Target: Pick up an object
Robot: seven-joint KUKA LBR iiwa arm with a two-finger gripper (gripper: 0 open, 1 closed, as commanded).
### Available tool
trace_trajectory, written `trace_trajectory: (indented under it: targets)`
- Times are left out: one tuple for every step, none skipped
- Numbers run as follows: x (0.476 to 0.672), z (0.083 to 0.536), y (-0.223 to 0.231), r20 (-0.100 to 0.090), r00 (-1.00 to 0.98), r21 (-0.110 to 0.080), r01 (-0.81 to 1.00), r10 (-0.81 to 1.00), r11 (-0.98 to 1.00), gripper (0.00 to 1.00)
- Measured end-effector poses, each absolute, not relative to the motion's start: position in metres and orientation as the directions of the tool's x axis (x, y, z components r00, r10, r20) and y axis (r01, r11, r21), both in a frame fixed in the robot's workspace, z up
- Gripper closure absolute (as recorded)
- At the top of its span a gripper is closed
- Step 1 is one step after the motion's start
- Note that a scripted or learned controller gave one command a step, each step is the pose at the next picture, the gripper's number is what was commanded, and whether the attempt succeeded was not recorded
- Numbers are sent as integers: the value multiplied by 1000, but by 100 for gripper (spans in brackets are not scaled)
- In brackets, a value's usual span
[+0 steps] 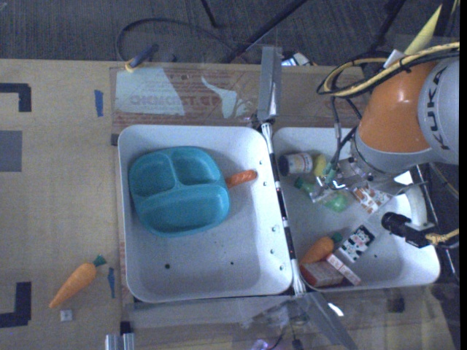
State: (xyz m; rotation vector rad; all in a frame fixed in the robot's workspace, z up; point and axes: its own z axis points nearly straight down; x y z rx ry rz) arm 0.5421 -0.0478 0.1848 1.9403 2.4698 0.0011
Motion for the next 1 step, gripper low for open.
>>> trace_trajectory:
  targets:
    - [523, 252, 11, 0, -234, 1, 972, 972, 234, 100]
